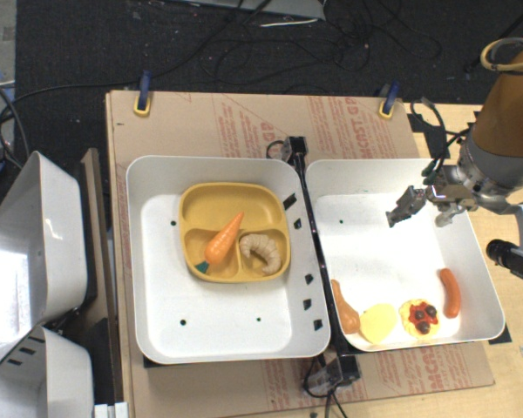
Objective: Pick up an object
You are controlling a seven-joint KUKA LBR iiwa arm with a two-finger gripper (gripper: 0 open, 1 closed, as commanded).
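My gripper (424, 211) hangs over the back part of the right bin (375, 181), open, with nothing between its fingers. Near that bin's front edge lie an orange sausage (451, 292), a small tart with red and dark topping (420, 316), a pale yellow disc (377, 322) and an orange drumstick-like piece (343, 307), all well in front of the gripper. The left bin (157, 259) holds a yellow divided plate (235, 200) with a toy carrot (224, 238) and a pale shrimp (262, 252) in its compartments.
Black clips line the divider between the bins (302, 233). A white container (30, 233) stands off the bench at the left. Cables lie on the dark floor behind. The arm's grey wrist (497, 159) reaches in from the right.
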